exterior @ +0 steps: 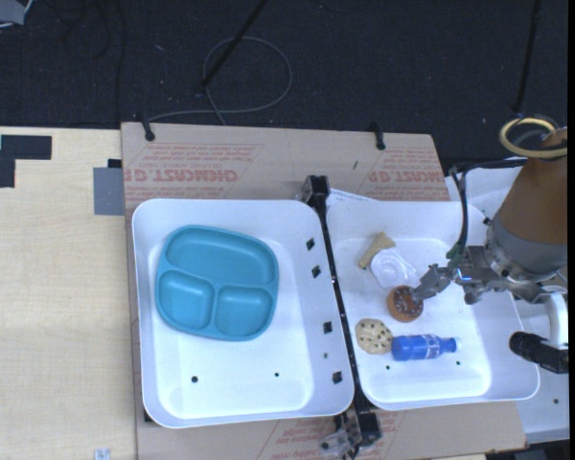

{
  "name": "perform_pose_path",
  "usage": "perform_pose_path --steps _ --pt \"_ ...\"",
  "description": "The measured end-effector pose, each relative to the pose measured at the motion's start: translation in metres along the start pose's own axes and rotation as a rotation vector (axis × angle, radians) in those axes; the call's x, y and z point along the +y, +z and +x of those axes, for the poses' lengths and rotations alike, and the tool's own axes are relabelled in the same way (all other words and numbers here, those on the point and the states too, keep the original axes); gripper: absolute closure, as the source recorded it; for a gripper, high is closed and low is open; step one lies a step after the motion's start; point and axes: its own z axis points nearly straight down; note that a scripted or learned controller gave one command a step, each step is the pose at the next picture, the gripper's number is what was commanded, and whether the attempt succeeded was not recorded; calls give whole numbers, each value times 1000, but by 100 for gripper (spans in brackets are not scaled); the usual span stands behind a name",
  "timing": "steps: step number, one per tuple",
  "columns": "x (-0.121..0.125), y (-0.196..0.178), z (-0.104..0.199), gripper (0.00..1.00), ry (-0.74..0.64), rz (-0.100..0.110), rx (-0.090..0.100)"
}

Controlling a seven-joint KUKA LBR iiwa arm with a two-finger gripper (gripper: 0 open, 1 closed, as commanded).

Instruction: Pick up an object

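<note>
Scene: two shallow white bins side by side on the counter (48, 286); left bin (220, 372) carrying a blue divided plate (216, 284); right bin (460, 377) carrying the loose items.

Candidates: brown doughnut-like round (403, 303) near the bin's middle; pale speckled cookie (373, 335) below and left of it; blue bottle (423, 347) lying on its side just beside the cookie; white crumpled piece (393, 265) above the round; tan wedge (375, 249) touching the white piece's upper left.

End effector: (417, 297) reaching in from the right, low over the right bin, tips right at the brown round's right edge.

Grip state: cannot tell whether open or closed; finger detail too small and dark against the round. No item visibly lifted.

Step in hand: judged as closing in on the brown round, grasp not yet confirmed.

How to do it well: centre over the round rather than its rim, so both tips straddle it instead of nudging it toward the cookie. Descend fully to the bin floor before closing, given a low, flat target. Close slowly, then lift straight up.

Risks: tips skidding over the round's top; catching the white piece just above; pushing the round left without capture.

Check after lift: round clear of the bin floor and between the tips.
</note>
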Motion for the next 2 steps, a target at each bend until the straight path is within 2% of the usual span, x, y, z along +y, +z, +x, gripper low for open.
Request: perform_pose_path --steps 1,2 --pt "-3 51 -9 0 1 0 0" --pt "-2 38 -11 100 5 -2 0"
